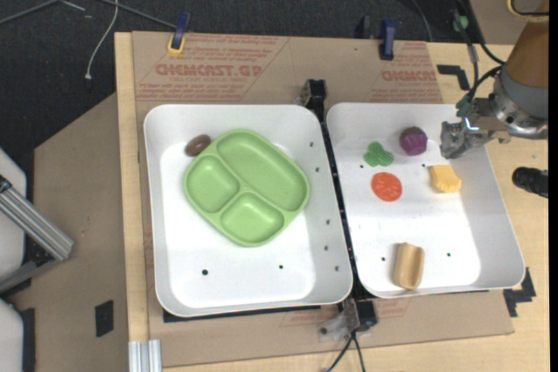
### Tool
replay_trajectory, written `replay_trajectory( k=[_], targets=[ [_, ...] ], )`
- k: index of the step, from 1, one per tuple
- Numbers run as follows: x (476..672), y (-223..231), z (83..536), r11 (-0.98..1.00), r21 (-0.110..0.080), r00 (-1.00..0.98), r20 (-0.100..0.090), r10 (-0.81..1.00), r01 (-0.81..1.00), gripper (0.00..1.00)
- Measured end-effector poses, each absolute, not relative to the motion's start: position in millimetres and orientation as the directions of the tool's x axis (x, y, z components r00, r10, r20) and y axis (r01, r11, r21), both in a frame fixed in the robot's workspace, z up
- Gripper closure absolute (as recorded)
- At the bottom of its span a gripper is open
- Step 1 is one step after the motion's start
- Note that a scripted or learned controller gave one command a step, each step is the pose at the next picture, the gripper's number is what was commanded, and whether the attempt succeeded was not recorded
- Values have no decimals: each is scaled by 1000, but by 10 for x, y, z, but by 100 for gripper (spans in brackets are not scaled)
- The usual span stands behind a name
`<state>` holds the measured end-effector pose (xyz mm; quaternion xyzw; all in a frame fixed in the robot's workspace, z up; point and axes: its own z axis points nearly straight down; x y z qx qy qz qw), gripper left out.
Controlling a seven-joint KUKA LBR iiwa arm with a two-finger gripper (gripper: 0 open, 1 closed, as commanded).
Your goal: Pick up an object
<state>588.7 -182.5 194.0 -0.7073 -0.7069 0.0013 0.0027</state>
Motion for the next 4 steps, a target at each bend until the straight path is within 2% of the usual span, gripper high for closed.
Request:
replay_trajectory(
  k=[2,3,4],
  targets=[
    [5852,-1728,823,0,-7,0,3,1000,1000,0],
    [5874,-1734,973,-1,1,1,1,1000,1000,100],
    [5968,-1663,1514,2,6,-2,-2,1000,1000,100]
  ],
)
